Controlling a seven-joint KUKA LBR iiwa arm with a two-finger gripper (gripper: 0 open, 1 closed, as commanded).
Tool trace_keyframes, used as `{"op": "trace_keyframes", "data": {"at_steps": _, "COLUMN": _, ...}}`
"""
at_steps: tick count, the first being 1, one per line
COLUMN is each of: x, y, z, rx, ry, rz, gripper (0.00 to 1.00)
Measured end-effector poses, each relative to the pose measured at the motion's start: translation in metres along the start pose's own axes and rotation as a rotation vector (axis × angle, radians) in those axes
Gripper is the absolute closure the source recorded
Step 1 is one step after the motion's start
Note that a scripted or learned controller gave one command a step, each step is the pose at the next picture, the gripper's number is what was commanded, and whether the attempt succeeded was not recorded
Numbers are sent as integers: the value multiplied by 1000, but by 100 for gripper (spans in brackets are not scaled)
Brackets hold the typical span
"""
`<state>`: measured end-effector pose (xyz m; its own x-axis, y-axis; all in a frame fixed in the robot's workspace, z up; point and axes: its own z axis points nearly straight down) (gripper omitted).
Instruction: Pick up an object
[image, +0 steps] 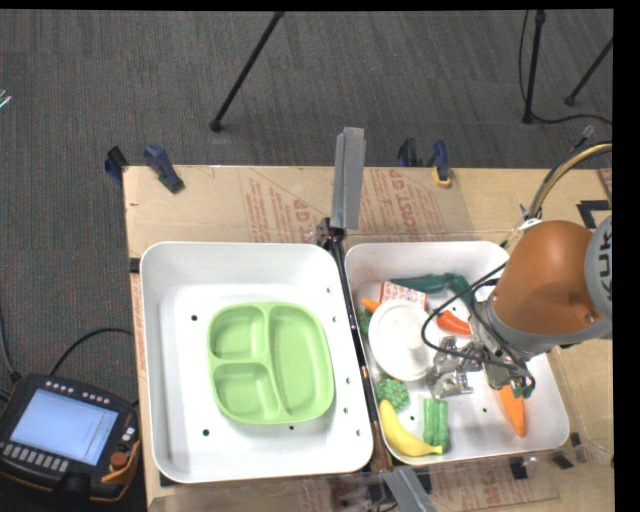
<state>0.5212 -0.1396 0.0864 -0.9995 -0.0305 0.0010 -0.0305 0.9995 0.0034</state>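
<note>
White plastic walls hem in the right bin (556, 400) on our bench, and our gripper (457, 377) hangs low in its middle; whether it is spread or clenched we cannot tell, and nothing shows between its parts. Of the things within reach, we judge the green cucumber piece (435, 422) nearest, lying just below the gripper with its long axis running toward the near wall, beside the banana (405, 432), while the carrot (514, 411) lies off to its right.

— What is held in the left bin (160, 300)?
— A divided plate (270, 362), at its middle.
— And the right bin (480, 250)?
— A round plate (400, 338) near its left wall, a banana (405, 432) before it, a carrot (514, 412) to the right.
</note>
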Motion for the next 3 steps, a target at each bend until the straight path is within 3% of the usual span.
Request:
{"op": "trace_keyframes", "data": {"at_steps": 1, "x": 1, "y": -1, "z": 0, "rx": 2, "ry": 2, "rz": 1, "gripper": 0}}
{"op": "trace_keyframes", "data": {"at_steps": 2, "x": -74, "y": 33, "z": -1, "rx": 2, "ry": -3, "rz": 145, "gripper": 0}}
{"op": "trace_keyframes", "data": {"at_steps": 3, "x": -9, "y": 26, "z": -1, "rx": 3, "ry": 0, "rz": 102, "gripper": 0}}
